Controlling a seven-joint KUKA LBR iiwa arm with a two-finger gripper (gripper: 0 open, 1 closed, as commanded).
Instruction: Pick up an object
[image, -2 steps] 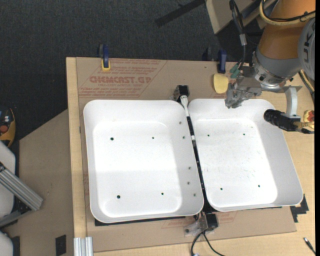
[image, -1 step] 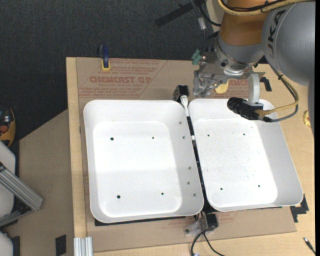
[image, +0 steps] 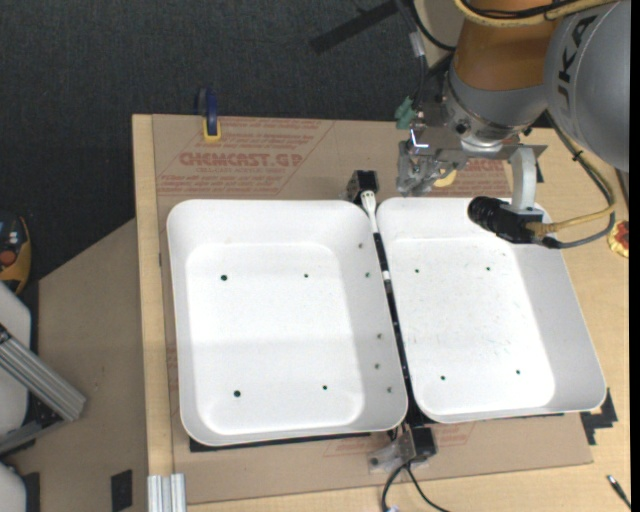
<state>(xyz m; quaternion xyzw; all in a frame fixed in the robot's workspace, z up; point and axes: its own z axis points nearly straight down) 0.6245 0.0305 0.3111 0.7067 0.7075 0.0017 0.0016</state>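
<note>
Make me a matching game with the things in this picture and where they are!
Things:
1. left bin
2. right bin
3. blue clamp
4. tool

Places:
A. far edge of the board, top left
B. above the right bin's far edge
C. nearer the picture's left side
D. nearer the arm's side

Pairs: 1-C, 2-D, 3-A, 4-B

The arm (image: 520, 60) is cut off by the top and right edges above the gripper (image: 425, 172). Something yellowish at the gripper's fingertips is too small to identify
</note>
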